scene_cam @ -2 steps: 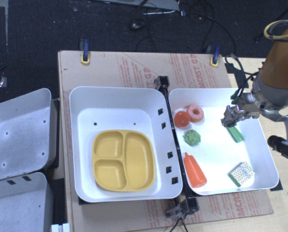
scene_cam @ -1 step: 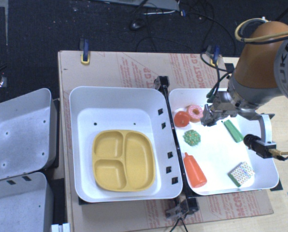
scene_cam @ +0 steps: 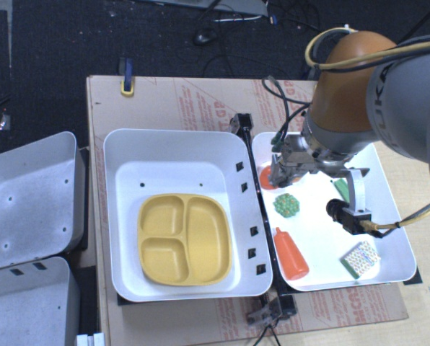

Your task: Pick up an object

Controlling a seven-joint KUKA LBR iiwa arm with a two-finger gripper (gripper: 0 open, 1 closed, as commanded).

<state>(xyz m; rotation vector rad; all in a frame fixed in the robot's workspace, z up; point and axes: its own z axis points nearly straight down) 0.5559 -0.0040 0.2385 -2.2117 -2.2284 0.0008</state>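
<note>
In the right bin point(scene_cam: 395, 215) lie an orange bottle-shaped object point(scene_cam: 291, 254), a round green knobbly object point(scene_cam: 286, 205), a small green piece point(scene_cam: 340, 189) and a white-and-green patterned packet point(scene_cam: 361, 258). A red-orange object point(scene_cam: 265, 179) peeks out at the bin's left wall, mostly hidden by the gripper. My gripper point(scene_cam: 280, 173) hangs low over that far-left part of the bin, just above the red-orange object and just beyond the green knobbly one. The grey arm with its orange band point(scene_cam: 352, 71) covers the bin's far end.
The left bin point(scene_cam: 121, 157) holds a yellow three-compartment tray point(scene_cam: 184, 238). A black divider point(scene_cam: 257, 193) runs between the bins. Grey panels point(scene_cam: 27, 193) lie off the bench's left side. A black fitting with a cable point(scene_cam: 348, 217) sticks out over the right bin.
</note>
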